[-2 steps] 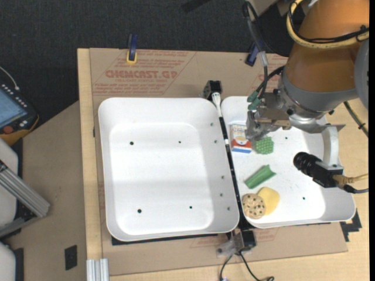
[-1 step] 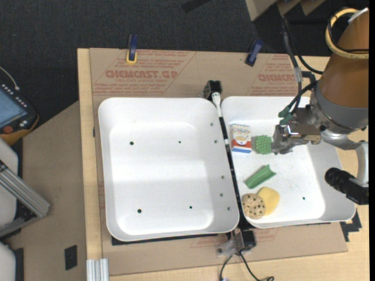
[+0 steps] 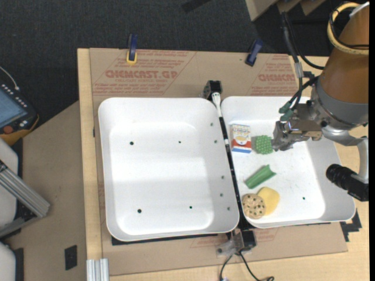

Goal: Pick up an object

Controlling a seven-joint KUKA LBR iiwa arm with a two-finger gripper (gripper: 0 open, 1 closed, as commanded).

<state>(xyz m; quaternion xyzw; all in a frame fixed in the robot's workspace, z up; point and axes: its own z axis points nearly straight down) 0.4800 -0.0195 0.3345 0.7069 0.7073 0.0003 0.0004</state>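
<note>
My gripper [image 3: 281,140] hangs over the right bin [image 3: 316,206], near its middle. Just to its left lies a green knobbly ball [image 3: 263,144], touching or almost touching the fingertips. Whether the ball sits between the fingers I cannot tell. A small white and red carton [image 3: 240,138] lies left of the ball, by the bin's left wall. Further toward the front lie a green wedge-shaped piece [image 3: 259,177], a yellow round piece [image 3: 270,198] and a speckled cookie [image 3: 253,205].
The left bin [image 3: 117,157] stands beside the right one, their walls meeting at a black divider strip [image 3: 225,151]. Both rest on a cardboard sheet [image 3: 146,66] held by blue clips at the back. The arm's grey and orange body fills the upper right.
</note>
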